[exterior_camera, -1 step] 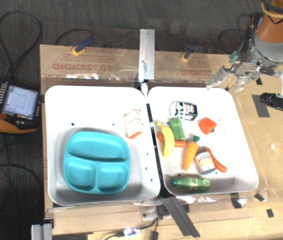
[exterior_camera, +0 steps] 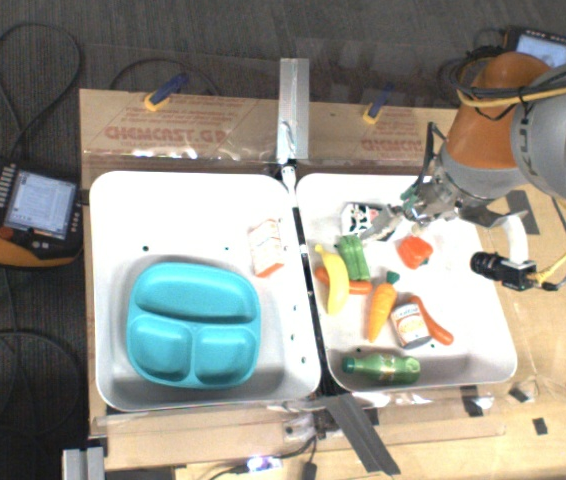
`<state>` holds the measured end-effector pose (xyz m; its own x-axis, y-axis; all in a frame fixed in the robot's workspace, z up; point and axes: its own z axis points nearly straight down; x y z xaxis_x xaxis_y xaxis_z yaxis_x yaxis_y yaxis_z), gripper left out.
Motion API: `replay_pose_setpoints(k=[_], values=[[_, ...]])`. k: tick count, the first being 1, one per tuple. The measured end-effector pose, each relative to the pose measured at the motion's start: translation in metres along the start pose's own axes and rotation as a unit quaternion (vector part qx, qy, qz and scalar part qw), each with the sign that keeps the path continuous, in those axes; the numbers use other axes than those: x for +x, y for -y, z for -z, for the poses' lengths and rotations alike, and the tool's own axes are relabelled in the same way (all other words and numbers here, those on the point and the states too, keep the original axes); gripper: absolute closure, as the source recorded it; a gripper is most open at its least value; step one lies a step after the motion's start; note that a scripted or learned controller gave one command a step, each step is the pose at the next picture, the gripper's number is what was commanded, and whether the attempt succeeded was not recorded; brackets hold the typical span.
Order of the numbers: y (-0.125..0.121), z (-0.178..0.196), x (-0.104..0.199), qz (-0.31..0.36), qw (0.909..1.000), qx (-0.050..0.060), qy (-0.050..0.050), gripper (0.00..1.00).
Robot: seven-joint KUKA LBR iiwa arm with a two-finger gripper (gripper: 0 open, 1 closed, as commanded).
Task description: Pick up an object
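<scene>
where the end effector [exterior_camera: 410, 211] hovers, its tips blur.

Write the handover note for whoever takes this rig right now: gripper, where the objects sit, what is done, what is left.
Gripper: low over the far part of the right bin; nothing visibly held.
Right bin: black-and-white toy and red pepper nearest the gripper; green vegetable, banana, carrot, small can, green bottle toward the near side.
Left bin: blue divided plate, small carton.
Done: no pick yet.
Left: grasp and lift one object.
</scene>
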<state>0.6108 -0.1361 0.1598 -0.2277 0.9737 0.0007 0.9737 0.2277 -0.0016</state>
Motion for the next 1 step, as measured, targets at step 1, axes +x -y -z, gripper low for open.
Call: replay_pose_setpoints(k=[1], values=[[-0.0295,0.0602,0.0572,-0.024,0.9997,0.0,0.0,0.0]])
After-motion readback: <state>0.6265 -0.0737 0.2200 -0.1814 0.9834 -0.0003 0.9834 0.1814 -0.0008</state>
